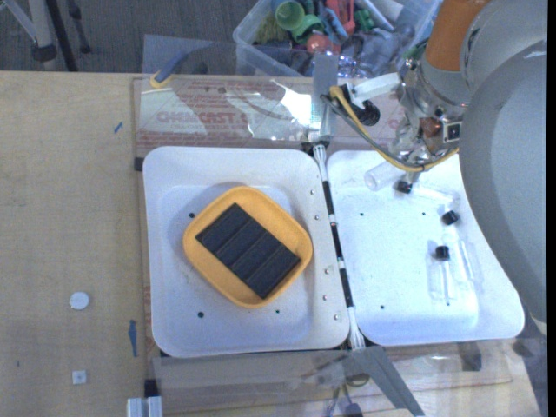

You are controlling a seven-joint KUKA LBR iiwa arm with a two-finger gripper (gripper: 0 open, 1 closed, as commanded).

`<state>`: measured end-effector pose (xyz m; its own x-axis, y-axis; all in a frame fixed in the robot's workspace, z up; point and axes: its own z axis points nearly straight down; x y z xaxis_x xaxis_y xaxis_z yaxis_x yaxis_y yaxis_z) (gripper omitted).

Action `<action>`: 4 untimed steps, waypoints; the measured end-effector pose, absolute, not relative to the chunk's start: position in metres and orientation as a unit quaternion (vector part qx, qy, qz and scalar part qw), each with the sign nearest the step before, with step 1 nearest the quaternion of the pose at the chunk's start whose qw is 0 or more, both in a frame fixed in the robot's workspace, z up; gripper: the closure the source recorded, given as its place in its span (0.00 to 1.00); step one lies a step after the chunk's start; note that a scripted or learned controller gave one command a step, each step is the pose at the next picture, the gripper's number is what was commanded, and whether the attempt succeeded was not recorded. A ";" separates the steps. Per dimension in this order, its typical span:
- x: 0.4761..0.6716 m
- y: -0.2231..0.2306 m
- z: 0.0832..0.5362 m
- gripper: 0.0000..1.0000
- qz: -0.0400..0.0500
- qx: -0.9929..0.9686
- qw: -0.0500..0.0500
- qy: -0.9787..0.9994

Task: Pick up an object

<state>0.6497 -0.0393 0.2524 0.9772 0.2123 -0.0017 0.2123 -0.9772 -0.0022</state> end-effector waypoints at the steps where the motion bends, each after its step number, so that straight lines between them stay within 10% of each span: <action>1: 0.661 -0.023 0.273 1.00 -0.001 -0.994 0.000 -0.108; 2: 0.636 -0.095 0.426 1.00 0.000 -0.995 0.000 -0.100; 3: 0.636 -0.036 0.257 1.00 0.003 -0.986 0.001 -0.168; 4: 0.659 -0.003 0.277 1.00 -0.001 -0.994 0.000 -0.110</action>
<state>0.6589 -0.0029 0.2774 0.9760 0.2179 0.0018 0.2179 -0.9760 0.0007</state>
